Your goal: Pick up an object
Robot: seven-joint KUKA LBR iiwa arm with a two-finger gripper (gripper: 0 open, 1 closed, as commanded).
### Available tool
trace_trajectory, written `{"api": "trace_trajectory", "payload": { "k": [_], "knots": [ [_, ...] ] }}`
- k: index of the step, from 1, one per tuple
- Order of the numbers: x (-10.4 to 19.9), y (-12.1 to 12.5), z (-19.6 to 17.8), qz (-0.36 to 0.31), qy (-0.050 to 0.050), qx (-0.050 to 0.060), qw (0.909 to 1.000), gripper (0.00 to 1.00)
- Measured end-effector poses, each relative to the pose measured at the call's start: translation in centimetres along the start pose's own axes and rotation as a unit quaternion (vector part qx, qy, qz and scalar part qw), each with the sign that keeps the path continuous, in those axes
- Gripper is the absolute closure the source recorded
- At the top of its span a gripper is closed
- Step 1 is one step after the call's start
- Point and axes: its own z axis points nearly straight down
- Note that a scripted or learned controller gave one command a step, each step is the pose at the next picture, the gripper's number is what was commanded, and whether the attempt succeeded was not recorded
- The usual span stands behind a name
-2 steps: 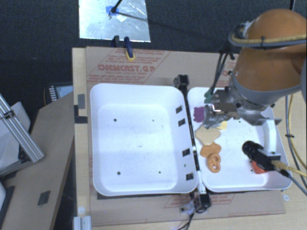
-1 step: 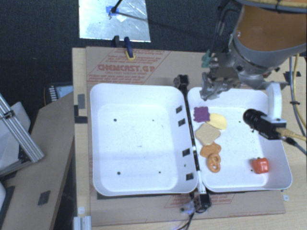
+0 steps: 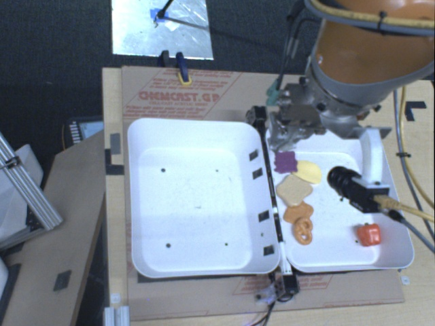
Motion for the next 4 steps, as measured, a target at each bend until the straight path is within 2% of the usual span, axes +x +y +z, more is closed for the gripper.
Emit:
{"api": "trace_trajectory", "payload": {
  "k": [1, 2, 3, 4],
  "knots": [
    [5.8, 0.1, -2.7, -0.001, 0.001, -0.001, 1.0, 1.0],
    [5.6, 0.1, -6.7, 0.001, 0.0, -0.001, 1.0, 1.0],
    [9.8, 6.5, -8.4, 0.0, 0.0, -0.001, 1.0, 1.0],
    [4.0, 2.7, -8.5, 0.006, -0.001, 0.001, 1.0, 1.0]
  ]
}}
